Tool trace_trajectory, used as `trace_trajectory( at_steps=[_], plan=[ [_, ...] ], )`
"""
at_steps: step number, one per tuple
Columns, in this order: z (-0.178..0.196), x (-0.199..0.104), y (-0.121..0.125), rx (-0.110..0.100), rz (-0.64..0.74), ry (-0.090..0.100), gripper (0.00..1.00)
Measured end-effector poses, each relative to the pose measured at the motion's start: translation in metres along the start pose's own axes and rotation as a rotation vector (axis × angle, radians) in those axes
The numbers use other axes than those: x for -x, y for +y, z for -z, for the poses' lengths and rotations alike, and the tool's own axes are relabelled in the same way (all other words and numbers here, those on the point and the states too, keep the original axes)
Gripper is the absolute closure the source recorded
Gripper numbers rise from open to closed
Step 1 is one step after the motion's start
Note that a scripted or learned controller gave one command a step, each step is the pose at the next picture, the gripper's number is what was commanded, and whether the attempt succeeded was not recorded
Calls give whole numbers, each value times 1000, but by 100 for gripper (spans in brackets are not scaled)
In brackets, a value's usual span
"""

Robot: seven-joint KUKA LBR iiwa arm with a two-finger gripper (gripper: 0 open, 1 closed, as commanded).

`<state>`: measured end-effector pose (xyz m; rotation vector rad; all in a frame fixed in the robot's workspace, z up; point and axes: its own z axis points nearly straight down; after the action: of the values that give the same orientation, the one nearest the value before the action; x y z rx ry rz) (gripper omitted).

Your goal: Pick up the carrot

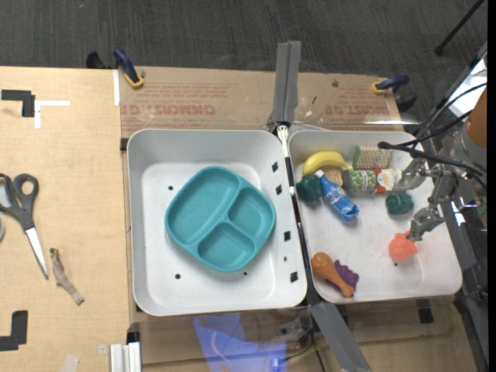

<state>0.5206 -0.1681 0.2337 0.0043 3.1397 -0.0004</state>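
While the gripper (418, 225) hangs right above the carrot (402, 247) by the right bin's (372, 285) right wall, I can't tell its state. My worry: that wall blocks a finger and the carrot rolls toward the drumstick (332, 273).

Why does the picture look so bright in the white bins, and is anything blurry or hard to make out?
In the camera view, overhead light bleaches the right bin and left bin, leaving only faint shadows; the teal plate stays crisp, while the gripper near the orange carrot is soft and cluttered with cables, so detail there is hard to read.
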Motion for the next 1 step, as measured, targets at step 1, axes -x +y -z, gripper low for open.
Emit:
trace_trajectory(
  at_steps=[1],
  plan=[
    [11,-41,13,1,363,0,0]
  ],
)
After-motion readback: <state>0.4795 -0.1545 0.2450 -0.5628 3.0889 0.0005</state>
